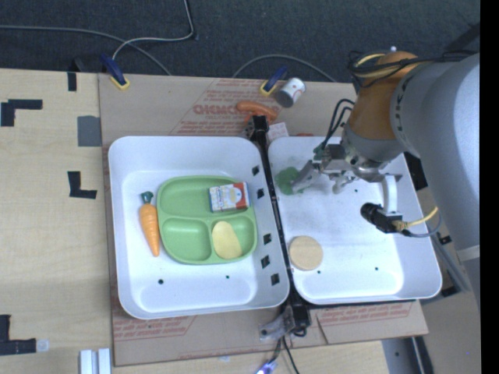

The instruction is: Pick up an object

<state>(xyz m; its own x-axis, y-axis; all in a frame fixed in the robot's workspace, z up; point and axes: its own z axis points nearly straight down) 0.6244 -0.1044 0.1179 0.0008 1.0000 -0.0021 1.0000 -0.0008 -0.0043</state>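
You can see the gripper (309,175) low in the right bin (405,287), near its ten o'clock corner, reaching toward a small green object (285,181) that lies against the divider; whether its fingers are open or closed on anything cannot be told from here. A round tan cookie (306,253) lies at about seven o'clock in that bin, well apart from the gripper. In the left bin (129,162) you have a green tray (178,236) holding a small carton (228,197) at its two o'clock and a yellow piece (227,241) at its five o'clock, with a carrot (150,225) just beside the tray at nine o'clock.
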